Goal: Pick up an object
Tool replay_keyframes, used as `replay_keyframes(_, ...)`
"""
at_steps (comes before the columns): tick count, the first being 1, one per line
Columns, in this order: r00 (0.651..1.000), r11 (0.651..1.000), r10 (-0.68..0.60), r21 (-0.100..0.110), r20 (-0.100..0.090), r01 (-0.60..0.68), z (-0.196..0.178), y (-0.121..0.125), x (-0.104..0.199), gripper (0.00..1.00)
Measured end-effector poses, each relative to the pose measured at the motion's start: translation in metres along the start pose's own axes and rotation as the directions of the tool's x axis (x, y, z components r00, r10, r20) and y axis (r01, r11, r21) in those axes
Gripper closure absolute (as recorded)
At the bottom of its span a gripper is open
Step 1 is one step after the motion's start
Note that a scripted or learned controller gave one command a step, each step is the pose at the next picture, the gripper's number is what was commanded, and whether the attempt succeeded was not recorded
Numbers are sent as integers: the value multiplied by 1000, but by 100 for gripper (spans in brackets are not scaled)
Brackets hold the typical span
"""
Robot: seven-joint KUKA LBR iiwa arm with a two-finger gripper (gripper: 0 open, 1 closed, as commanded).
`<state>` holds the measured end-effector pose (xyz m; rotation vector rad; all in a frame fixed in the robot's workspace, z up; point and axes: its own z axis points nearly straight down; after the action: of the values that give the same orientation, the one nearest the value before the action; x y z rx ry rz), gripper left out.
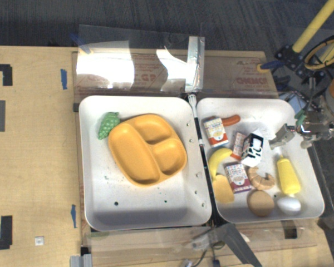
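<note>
The right bin (267, 105) holds several toy foods: a red and white carton (214, 130), a sausage (232, 120), a black and white packet (254, 148), a banana (219, 159), a second carton (237, 177), a yellow bottle (288, 175), a brown round piece (260, 202) and a white egg (290, 205). My gripper (288, 133) hangs over the right bin's upper right part, just right of the black and white packet and above the yellow bottle. Nothing shows in its grasp.
The left bin (100, 204) carries an orange divided plate (147, 148) with green grapes (107, 124) at its upper left. A clear plastic sheet (139, 65) stands behind the bins. Yellow and black equipment (314, 32) sits at the far right.
</note>
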<state>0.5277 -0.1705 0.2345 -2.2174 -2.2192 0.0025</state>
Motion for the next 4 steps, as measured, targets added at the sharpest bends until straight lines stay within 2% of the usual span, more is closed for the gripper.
replay_keyframes(1,993,993,122,7,0,-122,117,17,58,0)
replay_keyframes(2,998,998,69,-5,1,-69,147,34,62,0)
replay_keyframes(3,997,997,71,-6,1,-71,137,34,62,100)
replay_keyframes(4,995,995,102,-2,1,-102,50,78,153,100)
